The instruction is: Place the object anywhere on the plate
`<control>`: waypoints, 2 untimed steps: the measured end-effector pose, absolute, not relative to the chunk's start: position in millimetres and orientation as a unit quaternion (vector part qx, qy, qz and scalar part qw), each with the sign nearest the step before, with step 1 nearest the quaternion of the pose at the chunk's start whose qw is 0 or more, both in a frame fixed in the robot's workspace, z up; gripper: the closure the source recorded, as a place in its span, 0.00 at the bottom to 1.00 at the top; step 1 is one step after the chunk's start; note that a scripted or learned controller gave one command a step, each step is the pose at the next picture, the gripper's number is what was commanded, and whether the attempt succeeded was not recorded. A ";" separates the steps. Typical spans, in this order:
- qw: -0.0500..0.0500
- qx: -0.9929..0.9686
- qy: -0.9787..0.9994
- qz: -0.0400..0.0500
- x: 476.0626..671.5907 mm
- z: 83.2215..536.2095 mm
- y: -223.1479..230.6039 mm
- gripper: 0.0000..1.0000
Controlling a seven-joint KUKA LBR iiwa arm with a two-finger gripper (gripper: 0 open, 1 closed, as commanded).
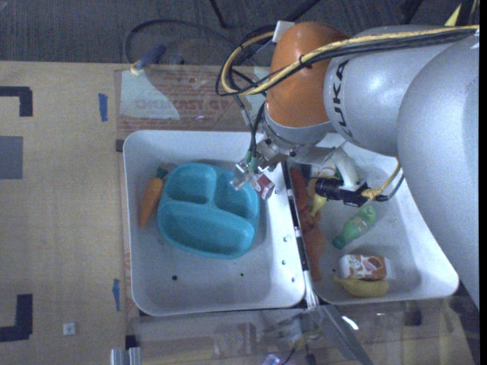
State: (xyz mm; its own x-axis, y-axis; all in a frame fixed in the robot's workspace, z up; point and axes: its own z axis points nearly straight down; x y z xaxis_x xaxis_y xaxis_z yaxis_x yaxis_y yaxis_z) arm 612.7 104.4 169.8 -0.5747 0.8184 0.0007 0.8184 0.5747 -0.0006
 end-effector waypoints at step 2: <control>0.000 -0.468 -0.884 0.000 569.7 177.2 183.3 0.00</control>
